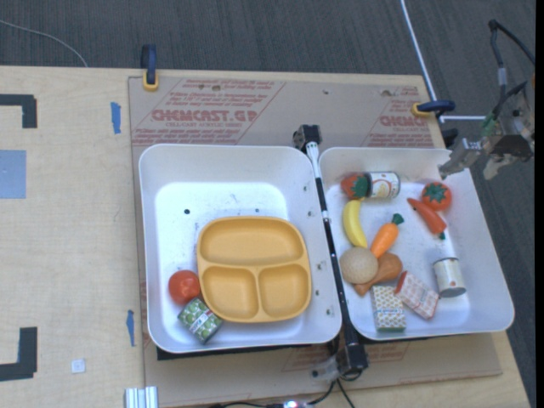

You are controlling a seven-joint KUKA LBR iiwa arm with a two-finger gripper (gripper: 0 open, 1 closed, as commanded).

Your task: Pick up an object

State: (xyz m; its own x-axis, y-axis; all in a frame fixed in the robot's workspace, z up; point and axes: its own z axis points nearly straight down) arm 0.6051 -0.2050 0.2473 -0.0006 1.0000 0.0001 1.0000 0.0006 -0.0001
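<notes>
**Nothing picked yet: gripper waits at the right bin's far corner**

I see the gripper [463,155] at the right edge of my view, poised just outside the far right corner of the right bin [493,300]. It is small and partly blurred from here, and I cannot tell whether it is released or clenched. Nothing shows in it, so I judge the pick has not begun.

Every candidate sits in the bins. In the right bin I count a small jar [382,185] beside a tomato [353,185] along the far wall, a banana [354,223] below them, a carrot [385,236] just right of the banana, a bread roll [359,266] touching the carrot's lower end, two small boxes [389,307] near the front wall, and a tin can [448,276] toward the right side. Closest to the gripper is a red pepper [430,213] with a second tomato [436,195] touching its upper end.

The left bin [161,168] holds a yellow divided tray [252,268], with a red ball [184,286] and a green box [199,320] at its front left corner.

What remains, by my reckoning, is the entire job: move over one item, descend, close on it and lift. The pepper and tomato pair look nearest, though their contact may spoil a clean grip.
</notes>
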